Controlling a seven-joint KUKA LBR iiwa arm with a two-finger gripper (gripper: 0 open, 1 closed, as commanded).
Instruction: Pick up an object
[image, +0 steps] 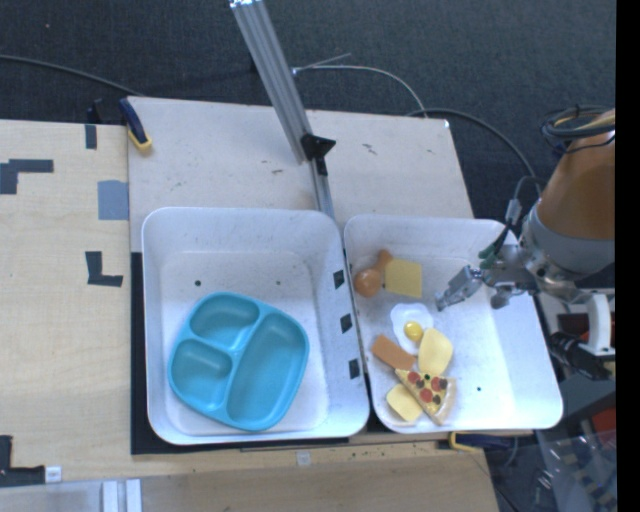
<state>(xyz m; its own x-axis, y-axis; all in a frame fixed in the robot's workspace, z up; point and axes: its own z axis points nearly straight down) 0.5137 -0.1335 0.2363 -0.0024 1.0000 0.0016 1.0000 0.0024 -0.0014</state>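
Note:
Toy foods lie in the right bin (520, 390). A brown drumstick-like piece (370, 278) and a yellow cheese square (403, 277) sit near its far left. Below them are a fried egg (411, 325), a brown sausage (393, 352), a yellow slice (434, 350), a pizza wedge (429, 388) and a pale yellow piece (402, 402). My gripper (450, 293) reaches in from the right and hangs over the bin's middle. It is just right of the cheese and above the egg, and nothing shows in its hold.
The left bin (200, 240) holds a blue divided plate (238, 358). A metal rail (280, 80) slants down from the top to the wall between the bins. Cables run along the back of the bench. The arm's orange band (585, 190) is at the right edge.

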